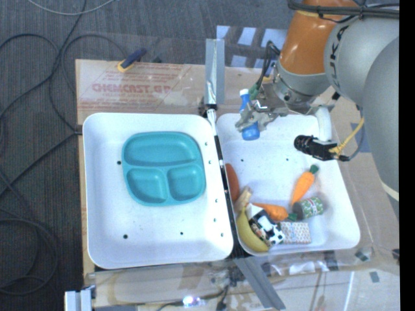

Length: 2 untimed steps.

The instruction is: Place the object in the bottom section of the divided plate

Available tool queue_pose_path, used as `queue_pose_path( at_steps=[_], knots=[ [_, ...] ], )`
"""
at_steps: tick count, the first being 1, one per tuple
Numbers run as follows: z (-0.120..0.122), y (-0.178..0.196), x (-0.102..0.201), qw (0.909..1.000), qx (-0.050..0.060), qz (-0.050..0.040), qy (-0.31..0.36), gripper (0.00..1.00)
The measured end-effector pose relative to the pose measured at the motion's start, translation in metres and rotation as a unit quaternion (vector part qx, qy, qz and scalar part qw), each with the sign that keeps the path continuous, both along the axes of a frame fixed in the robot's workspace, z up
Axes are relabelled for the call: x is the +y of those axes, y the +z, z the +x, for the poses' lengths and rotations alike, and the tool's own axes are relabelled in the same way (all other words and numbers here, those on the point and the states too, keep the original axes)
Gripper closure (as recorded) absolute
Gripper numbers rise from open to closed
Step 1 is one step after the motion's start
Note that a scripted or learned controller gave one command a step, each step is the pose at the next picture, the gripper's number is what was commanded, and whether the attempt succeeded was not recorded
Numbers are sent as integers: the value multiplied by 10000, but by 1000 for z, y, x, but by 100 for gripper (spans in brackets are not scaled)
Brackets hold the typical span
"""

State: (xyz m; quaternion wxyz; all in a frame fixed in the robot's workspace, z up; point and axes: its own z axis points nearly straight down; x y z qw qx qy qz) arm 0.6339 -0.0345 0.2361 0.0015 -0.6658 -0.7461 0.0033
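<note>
Right, your arm [337, 44] hangs over the right bin's [337, 235] far-left corner. The divided plate [165, 167] sits in the left bin [104, 225], well left of the claw [249, 123] and slightly nearer. The claw looks clenched on a small blue object [250, 133]. Target is the plate's near-side section, so you'd travel left across the rims.

The divided plate [165, 168] lay uncovered in the left bin [104, 238], with bare floor all around it. Toys were crowded in the right bin's [347, 229] near corner: banana [249, 233], carrot [302, 186], cow [267, 227]. Its middle floor was left free.
</note>
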Motion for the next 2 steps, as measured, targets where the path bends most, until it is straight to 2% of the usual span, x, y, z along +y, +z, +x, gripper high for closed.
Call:
queue_pose_path(
  at_steps=[1,2],
  knots=[
    [34,-21,87,9977,2,5,684,100],
    [34,-21,86,9977,-1,4,682,0]
  ],
)
